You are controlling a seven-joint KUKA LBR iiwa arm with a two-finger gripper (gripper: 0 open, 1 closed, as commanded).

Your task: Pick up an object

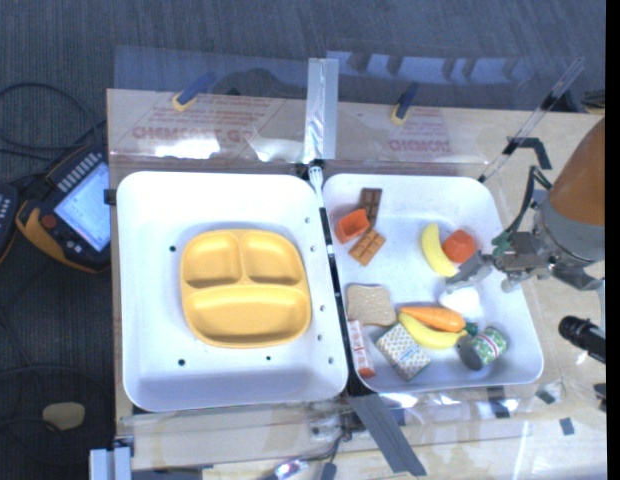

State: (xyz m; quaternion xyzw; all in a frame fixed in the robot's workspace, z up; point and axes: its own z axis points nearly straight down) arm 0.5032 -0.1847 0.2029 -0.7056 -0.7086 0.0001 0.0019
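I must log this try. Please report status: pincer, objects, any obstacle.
Pincer over right bin's right side, holding nothing seen. Nearest: white piece, tomato, banana. Carrot and can crowd close below.

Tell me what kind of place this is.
Probably a robot test lab: two white bins on a bench, a yellow tray and toy food like a banana, plus a control handset on the floor.
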